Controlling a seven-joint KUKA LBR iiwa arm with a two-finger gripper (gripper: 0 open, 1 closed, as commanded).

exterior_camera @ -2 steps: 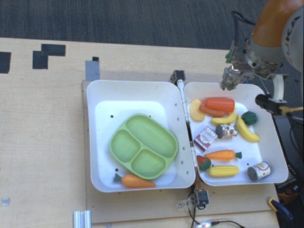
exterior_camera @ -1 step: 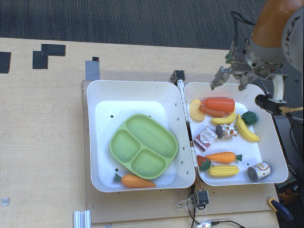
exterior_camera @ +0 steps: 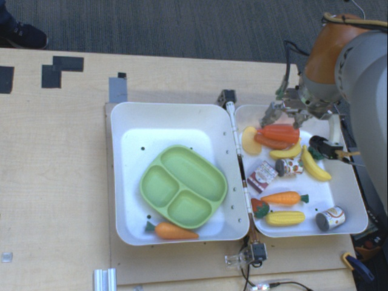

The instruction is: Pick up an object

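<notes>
Pincer hovers spread wide right over a red toy at the far end of my right bin. Nothing sits between its fingers, so closing and lifting are left, I judge.

— Pale wood grain, matt, on the bench. Smooth white plastic for both bins, faintly glossy.

— Same soft sheen on the green divided plate. Glossy plastic on the banana and the carrot.

— Polished orange band; dark ribbed floor beyond.
</notes>
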